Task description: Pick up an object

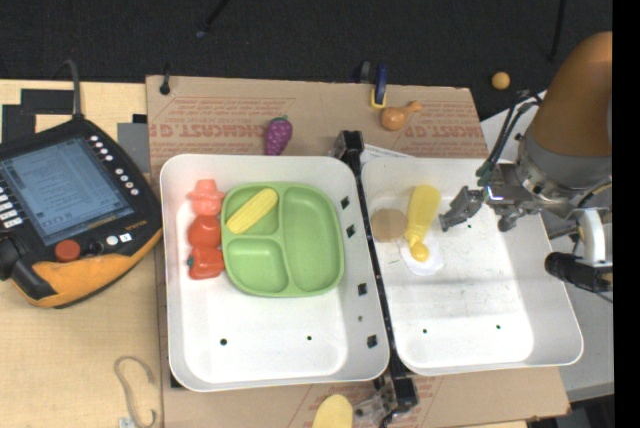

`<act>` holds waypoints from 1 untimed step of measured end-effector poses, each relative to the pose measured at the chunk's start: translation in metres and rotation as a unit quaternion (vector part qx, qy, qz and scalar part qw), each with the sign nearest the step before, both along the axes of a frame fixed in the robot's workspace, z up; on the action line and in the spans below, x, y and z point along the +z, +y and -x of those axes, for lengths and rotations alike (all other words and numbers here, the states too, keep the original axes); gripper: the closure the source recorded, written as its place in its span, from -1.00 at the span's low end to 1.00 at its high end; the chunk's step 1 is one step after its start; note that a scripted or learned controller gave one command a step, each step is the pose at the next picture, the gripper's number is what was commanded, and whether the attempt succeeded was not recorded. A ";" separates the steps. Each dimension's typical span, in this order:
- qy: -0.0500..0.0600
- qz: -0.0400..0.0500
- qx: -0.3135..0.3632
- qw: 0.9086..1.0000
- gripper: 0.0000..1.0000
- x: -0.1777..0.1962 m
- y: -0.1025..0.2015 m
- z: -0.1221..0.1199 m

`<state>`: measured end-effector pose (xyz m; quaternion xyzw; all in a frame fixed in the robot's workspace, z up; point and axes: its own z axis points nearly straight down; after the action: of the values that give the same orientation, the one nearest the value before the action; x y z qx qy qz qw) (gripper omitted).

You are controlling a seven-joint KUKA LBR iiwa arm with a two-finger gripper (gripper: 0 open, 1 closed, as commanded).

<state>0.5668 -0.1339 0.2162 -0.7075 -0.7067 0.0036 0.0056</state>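
Observation:
The right bin (500, 316) holds a yellow bottle (422, 213) lying near its back left, a flat tan disc (388, 224) just left of it, and a white fried-egg piece (423, 257) under the bottle's lower end. My gripper (487, 212) hangs over the right bin's back right part, a short way right of the bottle and apart from it. Its fingers are spread open with nothing between them. In the left bin (260, 336) a green divided plate (300, 256) carries a yellow corn cob (250, 209). Red and orange toy figures (205, 231) lie beside the plate's left edge.
A teach pendant (70, 206) rests on the bench at the left. On the cardboard behind the bins are purple grapes (278, 134) and an orange pear-shaped toy (398, 116). A small orange ball (500, 80) sits further back. A yellow lemon (333, 410) lies at the front edge.

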 end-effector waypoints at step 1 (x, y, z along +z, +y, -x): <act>-0.005 0.001 0.001 1.000 -1.00 0.005 0.000 -0.002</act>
<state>0.5692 -0.1342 0.2214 -0.7071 -0.7071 0.0005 0.0012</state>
